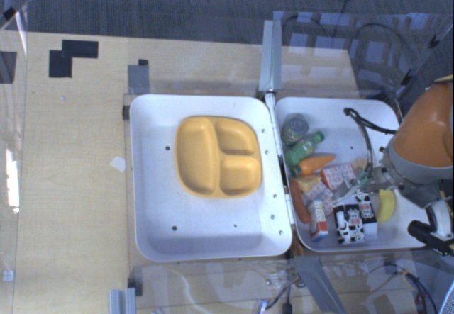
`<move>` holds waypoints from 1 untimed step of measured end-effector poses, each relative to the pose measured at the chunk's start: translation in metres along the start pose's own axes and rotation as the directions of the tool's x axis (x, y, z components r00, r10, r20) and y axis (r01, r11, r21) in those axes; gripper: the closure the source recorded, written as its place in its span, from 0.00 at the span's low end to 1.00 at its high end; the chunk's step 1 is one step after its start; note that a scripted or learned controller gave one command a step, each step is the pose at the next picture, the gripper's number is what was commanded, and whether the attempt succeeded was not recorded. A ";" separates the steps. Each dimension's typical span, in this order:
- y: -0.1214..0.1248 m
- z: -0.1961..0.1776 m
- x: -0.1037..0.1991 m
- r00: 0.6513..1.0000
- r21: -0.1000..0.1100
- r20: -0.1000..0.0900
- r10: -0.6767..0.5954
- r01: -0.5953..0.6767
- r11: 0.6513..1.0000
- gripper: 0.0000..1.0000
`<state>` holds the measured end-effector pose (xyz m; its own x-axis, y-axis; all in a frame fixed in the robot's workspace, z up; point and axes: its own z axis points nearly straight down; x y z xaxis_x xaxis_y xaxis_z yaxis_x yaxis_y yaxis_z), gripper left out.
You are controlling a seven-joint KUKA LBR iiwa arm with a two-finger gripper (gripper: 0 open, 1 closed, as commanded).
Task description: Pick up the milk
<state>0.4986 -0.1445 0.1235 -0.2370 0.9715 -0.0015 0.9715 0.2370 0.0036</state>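
Right bin, milk [355, 222] just below gripper [367, 181]

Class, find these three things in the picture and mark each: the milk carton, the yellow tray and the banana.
milk carton [355, 223], camera view, on its black-and-white patterned side.
yellow tray [216, 157], camera view, on the ridge between its compartments.
banana [386, 206], camera view, on its visible yellow middle.

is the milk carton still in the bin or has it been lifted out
In the bin. The cow-patterned milk carton lies at the front of the right bin among the other groceries, with the hand just behind it, not visibly around it.
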 end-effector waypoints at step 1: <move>0.002 0.022 0.000 0.968 -0.030 0.020 -0.250 0.251 0.968 0.00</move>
<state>0.5004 -0.1441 0.1019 -0.4722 0.8812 -0.0227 0.8806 0.4728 0.0331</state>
